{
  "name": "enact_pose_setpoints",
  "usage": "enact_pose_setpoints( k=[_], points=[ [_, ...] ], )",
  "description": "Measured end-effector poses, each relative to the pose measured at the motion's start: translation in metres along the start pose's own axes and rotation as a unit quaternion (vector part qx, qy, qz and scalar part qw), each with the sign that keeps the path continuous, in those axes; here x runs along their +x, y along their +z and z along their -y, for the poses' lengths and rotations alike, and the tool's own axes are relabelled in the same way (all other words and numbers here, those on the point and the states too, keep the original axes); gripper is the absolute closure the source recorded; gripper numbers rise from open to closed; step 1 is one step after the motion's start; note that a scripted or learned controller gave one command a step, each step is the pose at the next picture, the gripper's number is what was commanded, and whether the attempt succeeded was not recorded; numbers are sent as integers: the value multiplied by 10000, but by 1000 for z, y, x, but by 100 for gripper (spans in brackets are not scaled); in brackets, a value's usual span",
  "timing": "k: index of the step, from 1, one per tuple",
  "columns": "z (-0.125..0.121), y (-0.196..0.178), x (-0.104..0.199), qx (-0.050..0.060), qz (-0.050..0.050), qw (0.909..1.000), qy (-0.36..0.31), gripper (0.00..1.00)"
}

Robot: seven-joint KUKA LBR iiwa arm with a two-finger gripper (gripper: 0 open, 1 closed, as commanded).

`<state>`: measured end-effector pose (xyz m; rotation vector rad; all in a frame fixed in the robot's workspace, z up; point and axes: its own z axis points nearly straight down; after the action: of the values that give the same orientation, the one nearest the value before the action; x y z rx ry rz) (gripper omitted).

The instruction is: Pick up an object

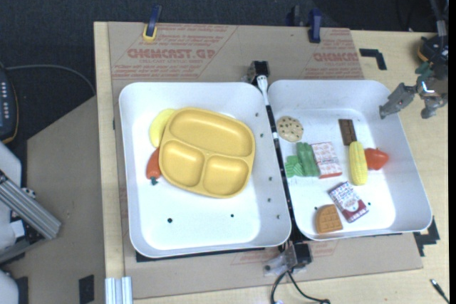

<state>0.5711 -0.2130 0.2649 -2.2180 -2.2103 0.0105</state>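
While the arm hung at the far right edge of the bench, this was the layout seen from above.

Gripper: the grey two-finger gripper (410,100) sat over the upper right rim of the right bin, tilted toward it, nothing between its fingers; whether they were spread or closed could not be told.

Right bin: the shallow white plastic bin (417,210) held all the small items, well apart from the gripper.

Top of that bin: a round speckled toy cookie (290,128) lay near the divider, and a dark brown chocolate bar (347,130) lay to its right.

Middle: a green ridged toy vegetable (303,160) touched a white and red printed card (326,159); a yellow toy corn cob (358,161) lay beside a red toy tomato (376,159).

Bottom: a red and white snack packet (348,201) sat just above a tan toy toast slice (328,218).

Left bin: the second shallow white bin (199,231) carried a yellow three-compartment plastic tray (206,152).

Under the tray's left edge: a pale yellow toy (158,126) and an orange-red toy pepper (153,166) poked out.

Bench: the brown cardboard-covered bench top (214,46) bore both bins side by side.
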Motion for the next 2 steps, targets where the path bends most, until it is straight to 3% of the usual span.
enact_pose_setpoints(
  k=[1,2],
  points=[
    [-2,-8,1,-65,17,10000,-18,0],
    [7,47,-2,-30,2,10000,-14,0]
  ],
)
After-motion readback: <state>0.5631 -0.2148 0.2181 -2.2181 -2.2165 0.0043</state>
